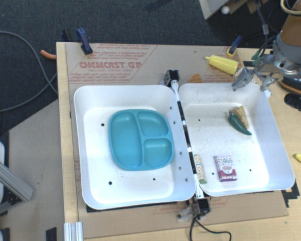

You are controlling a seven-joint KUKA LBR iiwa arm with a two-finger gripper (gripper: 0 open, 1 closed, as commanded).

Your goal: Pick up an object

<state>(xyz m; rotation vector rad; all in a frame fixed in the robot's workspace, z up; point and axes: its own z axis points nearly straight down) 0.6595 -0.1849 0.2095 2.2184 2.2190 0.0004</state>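
Overhead, the gripper [253, 77] hangs open and empty (fingers spread) above the right bin [276, 149], seemingly poised over the green pepper [239, 124].

The arm [296, 29] is cut off by the right and top edges, so little beyond its wrist is seen. The gripper [253, 78] is blurred, and its fingers cannot be made out. A yellow object [300, 158] is clipped by the right edge. The print on the small red packet [225, 167] is too small to be read. The tan piece [241, 115] is partly hidden by the green object [239, 124].
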